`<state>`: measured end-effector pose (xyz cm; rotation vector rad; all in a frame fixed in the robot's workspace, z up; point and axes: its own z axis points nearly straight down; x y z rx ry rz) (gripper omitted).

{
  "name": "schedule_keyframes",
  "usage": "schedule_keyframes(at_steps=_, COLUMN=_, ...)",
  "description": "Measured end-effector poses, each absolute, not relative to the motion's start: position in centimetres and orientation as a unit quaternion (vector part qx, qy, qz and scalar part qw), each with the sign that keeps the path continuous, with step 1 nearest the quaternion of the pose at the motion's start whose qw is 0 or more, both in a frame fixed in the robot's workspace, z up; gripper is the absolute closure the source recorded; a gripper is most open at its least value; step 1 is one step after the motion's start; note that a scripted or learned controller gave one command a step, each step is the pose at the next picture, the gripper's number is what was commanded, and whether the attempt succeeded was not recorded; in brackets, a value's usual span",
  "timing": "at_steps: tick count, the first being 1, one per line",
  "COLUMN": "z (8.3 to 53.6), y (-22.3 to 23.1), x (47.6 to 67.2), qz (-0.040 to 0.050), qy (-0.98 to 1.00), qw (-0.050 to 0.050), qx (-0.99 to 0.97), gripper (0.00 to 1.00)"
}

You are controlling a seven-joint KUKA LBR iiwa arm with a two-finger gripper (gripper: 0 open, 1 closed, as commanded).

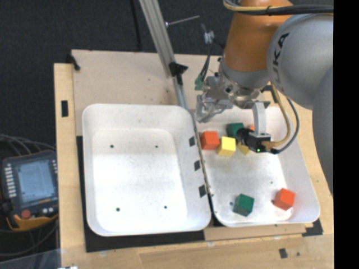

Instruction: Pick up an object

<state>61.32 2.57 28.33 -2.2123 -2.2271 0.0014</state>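
Several small blocks lie in the right bin [297, 167]. An orange cube [210, 140], a yellow cube [227, 147] and a green block [234, 130] cluster near its far left corner. Near the front edge sit another green cube [243, 204] and an orange-red cube [284, 198]. My gripper [204, 112] hangs over the far left corner of the right bin, just above and behind the orange cube. Nothing shows held in it. The wrist and its cables hide part of the bin's far side.
The left bin [95, 122] lies beside the right one, their rims meeting in the middle. A slanted metal rail [160, 38] rises behind the bins close to my gripper. A teach pendant [31, 184] rests off the bench at the left.
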Motion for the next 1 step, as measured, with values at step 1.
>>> schedule_keyframes(at_steps=1, z=26.33, y=7.82, x=59.98, qz=0.0008, qy=-0.710, qw=0.001, qx=-0.705, gripper=1.00)
